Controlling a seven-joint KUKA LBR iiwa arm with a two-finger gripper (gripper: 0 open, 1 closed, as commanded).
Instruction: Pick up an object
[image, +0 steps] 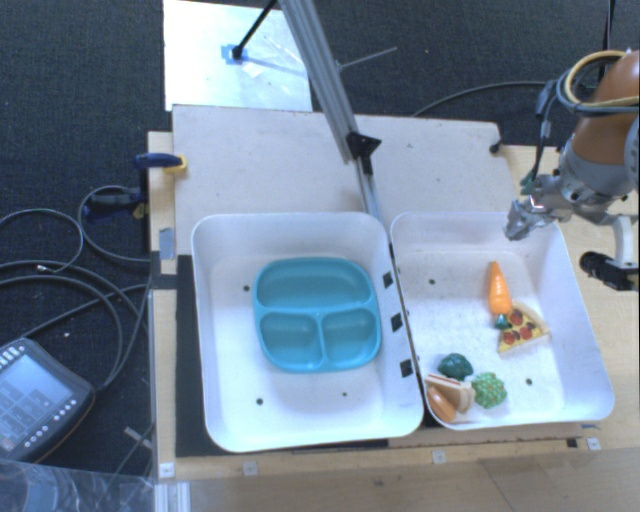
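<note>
Gripper (522, 222) poised over the upper right corner of the right bin (585, 300), nothing visible between its tips; whether it is apart or together cannot be told. Toy carrot (498, 288) lies nearest, below it, with pizza slice (522, 330) just beside. Nothing is lifted: approach, grasp and raise all appear left to do.

Glossy blue plastic tray (317, 312)

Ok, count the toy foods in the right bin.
5: carrot mid-bin, pizza slice just below it, dark green piece, light green piece and a bun-like piece near the front edge.
</note>
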